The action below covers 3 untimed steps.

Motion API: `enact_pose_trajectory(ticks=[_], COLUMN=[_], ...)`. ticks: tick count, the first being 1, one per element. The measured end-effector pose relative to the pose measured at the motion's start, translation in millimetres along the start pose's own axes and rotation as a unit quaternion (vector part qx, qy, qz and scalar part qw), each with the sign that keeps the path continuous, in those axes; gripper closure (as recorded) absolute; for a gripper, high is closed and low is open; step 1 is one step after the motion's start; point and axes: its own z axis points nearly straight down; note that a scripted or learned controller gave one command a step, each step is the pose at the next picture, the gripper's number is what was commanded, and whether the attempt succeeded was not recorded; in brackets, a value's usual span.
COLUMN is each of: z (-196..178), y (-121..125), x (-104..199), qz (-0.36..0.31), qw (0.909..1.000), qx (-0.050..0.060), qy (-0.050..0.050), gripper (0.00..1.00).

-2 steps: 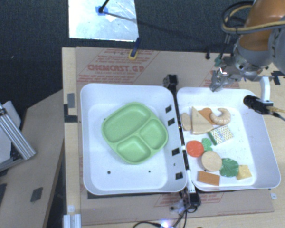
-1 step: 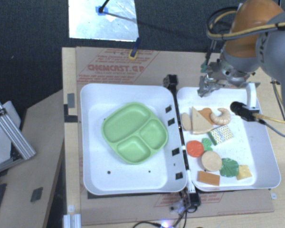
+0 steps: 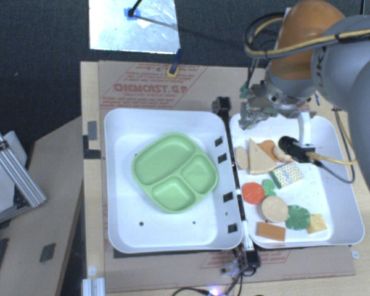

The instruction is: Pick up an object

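Observation:
Several toy foods lie in the right bin (image 3: 342, 184): a tan wedge (image 3: 259, 157), a red disc (image 3: 253, 193), a round tan biscuit (image 3: 274, 209), a green leafy piece (image 3: 298, 217), a yellow square (image 3: 317, 223), an orange block (image 3: 271, 231) and a green-and-white patterned block (image 3: 287, 174). My gripper (image 3: 251, 115) hangs over the bin's far left corner, just beyond the tan wedge. The wrist above hides its tip, and I see nothing held in it.
The left bin (image 3: 123, 221) holds a green divided plate (image 3: 174, 172). A black divider with clips (image 3: 231, 165) runs between the bins. A yellow cable and a black fitting (image 3: 291, 147) trail from the wrist over the right bin. A shiny sheet (image 3: 134, 17) lies behind the bench.

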Motion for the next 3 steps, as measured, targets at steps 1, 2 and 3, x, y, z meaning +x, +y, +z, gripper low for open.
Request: enact_pose_trajectory(ticks=[1,2,3], z=[-10.5,-15.4,-15.6], y=[-21.4,-50.9,-48.0], x=[58.6,111.0,108.8], qz=[-0.001,-0.001,0.002], qw=[1.0,1.0,1.0], qx=[0.0,0.001,0.0], qy=[0.001,0.001,0.0], gripper=[1.0,1.0,1.0])
